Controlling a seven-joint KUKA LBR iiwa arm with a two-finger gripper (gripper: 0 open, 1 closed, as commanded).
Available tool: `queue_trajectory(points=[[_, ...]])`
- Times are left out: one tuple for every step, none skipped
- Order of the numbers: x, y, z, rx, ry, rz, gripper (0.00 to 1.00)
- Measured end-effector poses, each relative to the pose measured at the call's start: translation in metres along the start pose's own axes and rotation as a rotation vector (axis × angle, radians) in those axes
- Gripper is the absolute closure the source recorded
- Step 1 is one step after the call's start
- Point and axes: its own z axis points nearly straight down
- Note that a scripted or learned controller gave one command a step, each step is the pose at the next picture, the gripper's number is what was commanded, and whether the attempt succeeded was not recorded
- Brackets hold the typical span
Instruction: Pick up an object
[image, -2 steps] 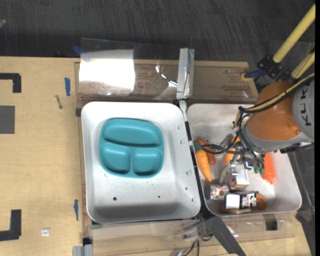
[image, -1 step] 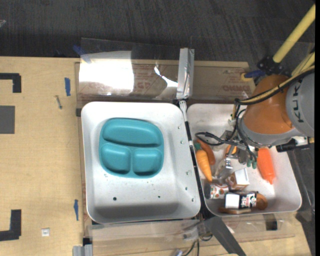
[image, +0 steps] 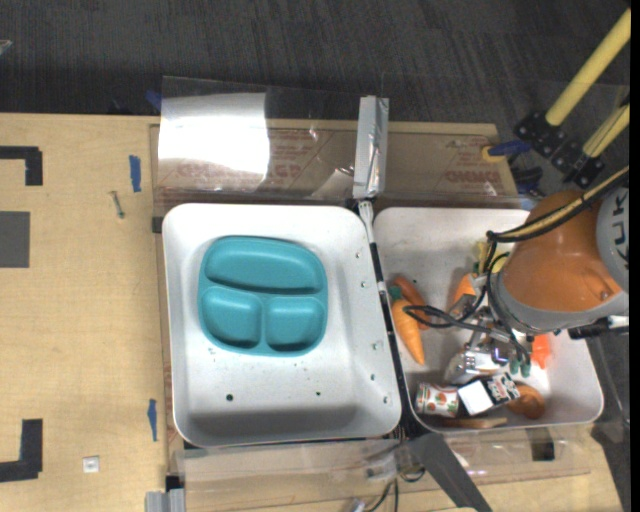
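Note:
The right bin (image: 440, 235) holds several small items. An orange carrot (image: 408, 325) lies along its left side, and a second orange piece (image: 462, 290) sits near the middle. A small can with a red and white label (image: 437, 400) lies at the front, beside a white and black box (image: 478, 395) and a brown lump (image: 526, 401). My gripper (image: 486, 356) hangs low over the front middle of this bin, just above the box and can. The orange wrist band (image: 555, 265) hides the part of the bin behind it.
The left bin (image: 190, 400) bears a teal divided plate (image: 264, 292). A small orange-red piece (image: 541, 350) lies right of the gripper. Black cables (image: 440, 318) trail from the wrist across the carrot. A yellow-and-black stand (image: 570, 100) rises at the back right.

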Motion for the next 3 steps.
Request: queue_trajectory(points=[[-0.055,0.006,-0.024,0.001,0.011,0.087,0.00],[-0.071,0.021,0.002,0.001,0.009,0.135,0.00],[-0.075,0.022,-0.012,0.000,-0.005,0.133,1.00]])
